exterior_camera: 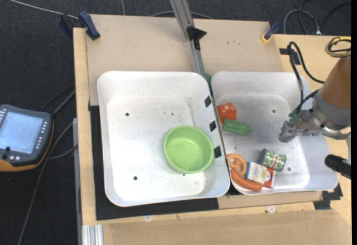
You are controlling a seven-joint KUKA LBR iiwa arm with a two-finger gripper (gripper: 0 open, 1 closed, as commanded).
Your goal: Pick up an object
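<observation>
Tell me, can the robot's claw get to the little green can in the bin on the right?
Probably yes. The gripper hangs over the right bin, just above and to the right of the can. Nothing lies between them, though a small box sits close by the can.

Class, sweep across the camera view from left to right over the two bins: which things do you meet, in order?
Round light-green plastic bowl → small red block → small green-labelled can lying on its side → grey end effector.
</observation>
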